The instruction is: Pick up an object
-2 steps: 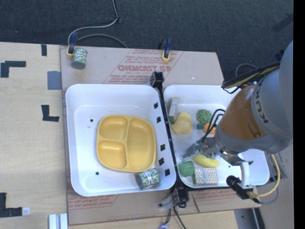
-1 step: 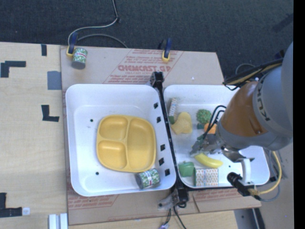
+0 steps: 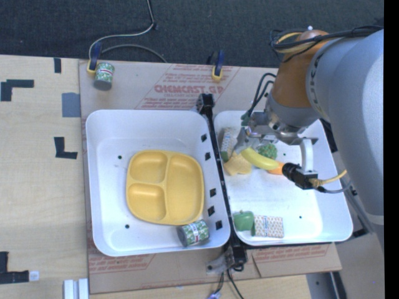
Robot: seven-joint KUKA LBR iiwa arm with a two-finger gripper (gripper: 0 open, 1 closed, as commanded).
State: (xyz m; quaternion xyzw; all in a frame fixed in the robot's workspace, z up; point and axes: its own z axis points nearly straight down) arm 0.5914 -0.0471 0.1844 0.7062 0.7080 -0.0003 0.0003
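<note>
Brown cardboard sheet [image 3: 181,89] under both bins [image 3: 100,167]

**Obscured and cut-off items, single overhead view**

The arm [image 3: 349,86] runs off the right edge and covers the far right corner of the right bin [image 3: 312,229]. The gripper [image 3: 252,136] is buried in wrist hardware; finger state unreadable. Beneath it, a cluster [image 3: 255,157] of yellow, green and orange pieces overlaps, possibly toy food. The small can's [image 3: 193,232] label is too small to read.
</note>
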